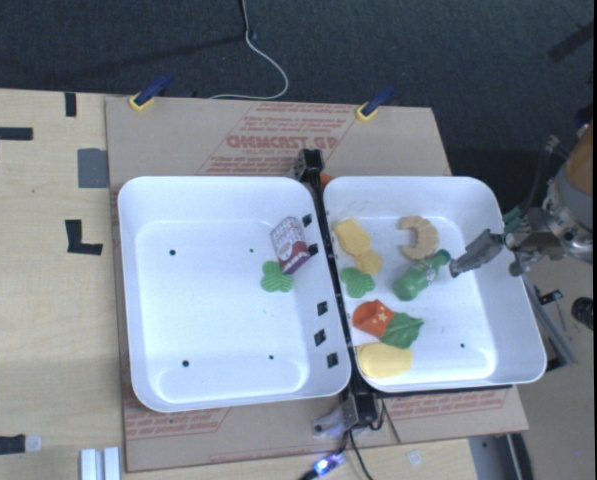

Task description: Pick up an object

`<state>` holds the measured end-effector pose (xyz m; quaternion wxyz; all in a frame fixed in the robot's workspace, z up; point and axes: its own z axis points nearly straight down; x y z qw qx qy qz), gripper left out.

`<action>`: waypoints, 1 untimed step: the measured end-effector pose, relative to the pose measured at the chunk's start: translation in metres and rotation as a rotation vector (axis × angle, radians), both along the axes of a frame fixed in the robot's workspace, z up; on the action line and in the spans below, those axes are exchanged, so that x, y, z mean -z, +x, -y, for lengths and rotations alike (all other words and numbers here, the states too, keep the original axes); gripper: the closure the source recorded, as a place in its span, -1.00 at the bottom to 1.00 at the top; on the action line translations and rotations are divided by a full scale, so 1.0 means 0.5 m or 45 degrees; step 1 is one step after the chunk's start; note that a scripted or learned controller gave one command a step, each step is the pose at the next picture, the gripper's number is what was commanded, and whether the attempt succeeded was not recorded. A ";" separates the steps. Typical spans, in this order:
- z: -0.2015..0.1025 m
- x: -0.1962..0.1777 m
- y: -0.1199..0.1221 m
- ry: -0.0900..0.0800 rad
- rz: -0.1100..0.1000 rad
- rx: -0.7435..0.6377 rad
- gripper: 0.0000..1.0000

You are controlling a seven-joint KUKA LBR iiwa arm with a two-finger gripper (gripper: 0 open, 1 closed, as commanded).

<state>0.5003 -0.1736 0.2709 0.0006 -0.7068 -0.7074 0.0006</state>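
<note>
The right bin [513, 338] holds several toy foods: a yellow piece [351, 236], a tan curved piece [418, 233], a green bottle-shaped piece [416, 278], a green leafy piece [358, 282], a red-orange piece [372, 316] and a yellow lemon-like piece [385, 360]. In the left bin [158, 298] lie a small red and white box [290, 243] and a green piece [276, 280], both near its right wall. My gripper [475, 253] reaches in from the right over the right bin's right side, its tip just right of the green bottle-shaped piece. I see nothing held in it.
The two bins rest side by side on a cardboard sheet [278, 138] clamped at the back. A black divider strip [323, 268] runs between them. A cable [263, 58] trails over the dark floor behind. The left bin's left half is bare white.
</note>
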 end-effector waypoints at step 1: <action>-0.141 0.115 -0.023 0.005 -0.009 -0.007 -1.00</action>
